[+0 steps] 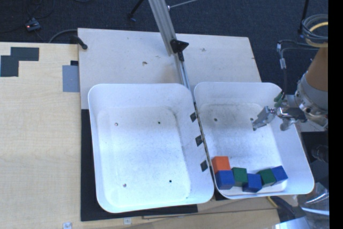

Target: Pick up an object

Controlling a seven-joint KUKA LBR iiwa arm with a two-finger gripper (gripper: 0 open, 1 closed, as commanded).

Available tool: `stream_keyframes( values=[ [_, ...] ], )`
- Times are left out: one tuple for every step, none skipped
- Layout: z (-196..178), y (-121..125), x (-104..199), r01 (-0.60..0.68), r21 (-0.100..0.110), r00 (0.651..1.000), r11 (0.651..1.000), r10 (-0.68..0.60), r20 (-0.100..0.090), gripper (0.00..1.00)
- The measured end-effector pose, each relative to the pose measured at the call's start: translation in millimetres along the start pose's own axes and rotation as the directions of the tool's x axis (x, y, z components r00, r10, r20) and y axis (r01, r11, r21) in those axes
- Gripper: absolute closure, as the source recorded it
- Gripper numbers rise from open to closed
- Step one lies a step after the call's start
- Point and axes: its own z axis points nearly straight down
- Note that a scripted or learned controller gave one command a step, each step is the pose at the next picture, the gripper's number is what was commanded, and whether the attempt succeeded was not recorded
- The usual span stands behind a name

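Several small blocks lie in a row along the near edge of the right bin (236, 96): an orange block (221, 162), a blue block (224, 178), a green block (239, 174), another blue block (252, 183), a second green block (266, 176) and a third blue block (279, 173). My gripper (262, 118) hovers over the right side of this bin, above and behind the blocks, well apart from them. It carries nothing that I can see.
The left bin (139, 142) sits beside the right one, with small black clips (199, 140) along the shared rim. A slanted aluminium post (161, 13) rises behind the bins. A wooden table surface (37, 131) lies at the left.
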Motion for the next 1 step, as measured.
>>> stream_keyframes(
  values=[
    [59.6,-37.2,28.0,0.002,0.009,1.0,1.0,-0.002,-0.004,0.0]
  ],
)
